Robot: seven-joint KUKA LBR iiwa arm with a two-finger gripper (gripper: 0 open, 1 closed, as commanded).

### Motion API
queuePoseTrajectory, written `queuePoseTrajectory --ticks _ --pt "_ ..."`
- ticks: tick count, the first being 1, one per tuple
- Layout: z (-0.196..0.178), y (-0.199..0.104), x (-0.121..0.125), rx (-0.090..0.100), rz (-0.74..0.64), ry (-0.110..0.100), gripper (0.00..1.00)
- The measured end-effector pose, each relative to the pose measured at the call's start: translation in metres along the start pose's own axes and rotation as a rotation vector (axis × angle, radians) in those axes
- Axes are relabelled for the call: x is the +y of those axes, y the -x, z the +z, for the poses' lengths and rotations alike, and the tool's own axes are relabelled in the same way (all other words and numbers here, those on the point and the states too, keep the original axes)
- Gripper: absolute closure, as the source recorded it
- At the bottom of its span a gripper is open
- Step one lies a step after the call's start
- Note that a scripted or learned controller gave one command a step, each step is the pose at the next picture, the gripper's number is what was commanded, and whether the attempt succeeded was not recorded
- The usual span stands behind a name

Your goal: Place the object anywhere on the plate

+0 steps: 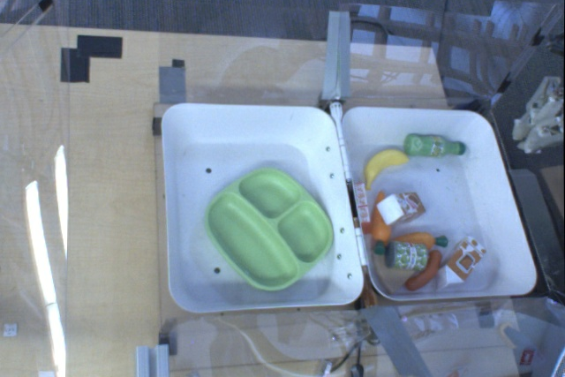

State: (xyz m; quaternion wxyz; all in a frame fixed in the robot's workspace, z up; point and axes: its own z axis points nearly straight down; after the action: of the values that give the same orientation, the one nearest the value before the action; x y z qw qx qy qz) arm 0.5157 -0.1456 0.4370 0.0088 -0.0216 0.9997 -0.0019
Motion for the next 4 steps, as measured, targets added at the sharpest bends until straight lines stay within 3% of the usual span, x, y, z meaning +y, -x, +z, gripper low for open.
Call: queuePoseTrajectory --ticks 1,2,3,4 --pt "0.048 -0.006 0.039 0.009 -0.115 0.004 1.00" --pt "0.205 -0.024 0.039 0.013 -0.380 0.007 1.00" --pt "0.000 0.021 0.007 0.002 0.079 0.001 1.00" --pt "0.000 -0.029 -0.061 0.003 0.068 -0.002 1.00"
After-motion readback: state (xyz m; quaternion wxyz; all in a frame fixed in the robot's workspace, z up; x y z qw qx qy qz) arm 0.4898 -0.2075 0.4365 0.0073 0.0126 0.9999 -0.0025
